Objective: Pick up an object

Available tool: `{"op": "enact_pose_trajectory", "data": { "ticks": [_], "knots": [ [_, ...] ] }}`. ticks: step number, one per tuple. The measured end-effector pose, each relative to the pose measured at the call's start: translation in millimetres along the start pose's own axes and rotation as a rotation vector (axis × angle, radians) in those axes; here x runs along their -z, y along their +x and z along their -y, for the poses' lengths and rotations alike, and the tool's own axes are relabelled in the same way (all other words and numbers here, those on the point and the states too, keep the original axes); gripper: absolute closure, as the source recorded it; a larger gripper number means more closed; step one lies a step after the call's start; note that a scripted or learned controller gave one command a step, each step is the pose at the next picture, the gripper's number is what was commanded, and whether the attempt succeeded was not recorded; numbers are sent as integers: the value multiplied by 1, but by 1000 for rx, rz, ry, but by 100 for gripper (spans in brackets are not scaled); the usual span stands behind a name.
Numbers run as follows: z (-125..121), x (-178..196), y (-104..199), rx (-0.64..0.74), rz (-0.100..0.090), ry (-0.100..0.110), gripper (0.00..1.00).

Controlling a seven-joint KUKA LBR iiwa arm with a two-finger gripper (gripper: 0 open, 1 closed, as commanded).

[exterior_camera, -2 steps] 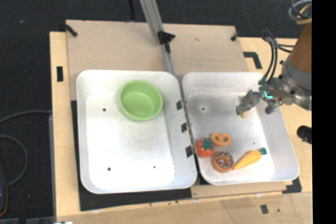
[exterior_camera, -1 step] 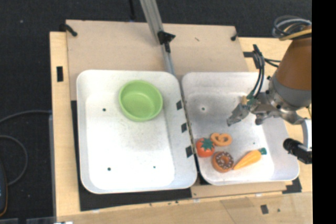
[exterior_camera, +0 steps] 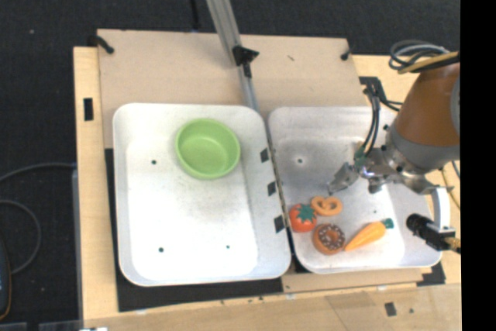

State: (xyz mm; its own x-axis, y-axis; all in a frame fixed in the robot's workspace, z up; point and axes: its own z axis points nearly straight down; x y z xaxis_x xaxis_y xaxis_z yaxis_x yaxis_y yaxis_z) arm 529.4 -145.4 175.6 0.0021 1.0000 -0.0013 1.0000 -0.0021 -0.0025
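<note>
A green bowl is seen in the far half of the left bin. In the right bin, a tomato, a pretzel, a doughnut and a carrot are grouped near the front. Just beyond them the gripper is positioned, nothing gripped; its finger spread cannot be told.

The arm is cut off at the right edge; the gripper is too blurred to read.
</note>
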Motion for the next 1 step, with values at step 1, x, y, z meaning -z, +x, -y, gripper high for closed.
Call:
{"op": "enact_pose_trajectory", "data": {
  "ticks": [1],
  "knots": [
    [0,-63,2,0,-1,2,0]
  ]
}}
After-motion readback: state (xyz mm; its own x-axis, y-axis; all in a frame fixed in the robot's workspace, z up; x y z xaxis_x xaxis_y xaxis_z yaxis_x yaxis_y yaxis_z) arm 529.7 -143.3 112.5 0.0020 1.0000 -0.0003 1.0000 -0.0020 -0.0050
